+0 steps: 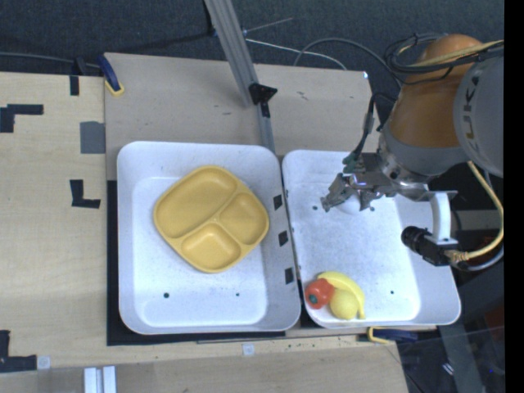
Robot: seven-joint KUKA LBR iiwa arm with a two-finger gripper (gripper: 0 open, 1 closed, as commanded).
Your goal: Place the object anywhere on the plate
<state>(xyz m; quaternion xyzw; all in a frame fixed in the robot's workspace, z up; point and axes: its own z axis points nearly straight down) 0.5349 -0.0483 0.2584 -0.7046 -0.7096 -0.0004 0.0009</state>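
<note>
On the left of the frame sits the left bin (131, 219), and in its upper middle lies the yellow plate (211, 218), a rounded dish split into three compartments, all of them bare. The plate sits turned at a slant, its corners pointing roughly up, down, left and right in the picture.

Across the divider is the right bin (409, 301). In its lower left corner, close against the front wall, lies the toy fruit (336, 294): a yellow banana-like piece with a red, tomato-like piece touching its left end. Its long axis runs from left to lower right, nearly along the bin's front wall.

In the upper middle of the right bin hangs the gripper (348, 193), under the grey and orange arm (434, 105) that comes in from the right. Its fingers are dark and seen at a slant, so I cannot tell how far apart they stand; nothing shows between them.

The relation that matters is this: the toy fruit lies well apart from the gripper, straight down the frame and a touch to the left. The plate lies to the left of both, at about the gripper's height in the picture. So, as I judge it, the coming move should go down-frame to the fruit first, then up and left over the divider to the plate.
</note>
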